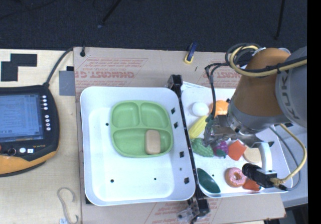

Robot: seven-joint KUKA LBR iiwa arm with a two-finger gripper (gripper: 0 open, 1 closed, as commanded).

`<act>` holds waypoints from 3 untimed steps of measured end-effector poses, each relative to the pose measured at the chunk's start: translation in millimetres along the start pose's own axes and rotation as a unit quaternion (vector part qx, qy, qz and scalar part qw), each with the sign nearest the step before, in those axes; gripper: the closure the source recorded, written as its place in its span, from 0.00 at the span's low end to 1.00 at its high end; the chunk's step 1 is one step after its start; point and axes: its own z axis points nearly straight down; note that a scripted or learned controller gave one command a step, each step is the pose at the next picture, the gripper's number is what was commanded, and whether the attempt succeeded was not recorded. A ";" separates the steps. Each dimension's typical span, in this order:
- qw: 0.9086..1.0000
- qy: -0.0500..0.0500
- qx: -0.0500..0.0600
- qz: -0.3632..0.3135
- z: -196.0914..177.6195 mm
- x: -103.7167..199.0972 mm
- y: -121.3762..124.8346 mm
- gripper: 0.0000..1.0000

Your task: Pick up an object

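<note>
The gripper (216,135) hangs low over the right bin (281,188), in the middle of a cluster of toy food; whether it grips anything cannot be told, since the wrist and the grey arm (261,97) with its orange band cover it from above.

Just left of the gripper lies a yellow corn cob (198,126), its long axis slanted from lower left to upper right, with the upper end pointing toward the gripper. Directly under the gripper sit a green leafy piece (202,147) and a purple piece (220,147), touching each other. Just beside them to the right is a red piece (235,150). Above the corn rests a white egg (200,109), and next to it an orange fruit (219,107) partly hidden by the arm.

Nearer the front rim lie a dark green oval item (208,181), its long axis running upper left to lower right, and a pink donut (233,177).

The left bin (100,178) holds a green divided plate (139,128) with 3 compartments; a tan slice (153,142) lies in its lower right compartment.

A tablet-like pendant (22,122) rests on the bench well to the left of both bins.
</note>
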 end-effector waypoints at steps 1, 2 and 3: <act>1.000 -0.001 -0.001 0.001 -6.9 44.9 -4.3 1.00; 1.000 -0.001 0.000 0.000 -10.6 103.9 2.4 1.00; 1.000 -0.002 0.001 0.003 5.9 93.7 -1.3 1.00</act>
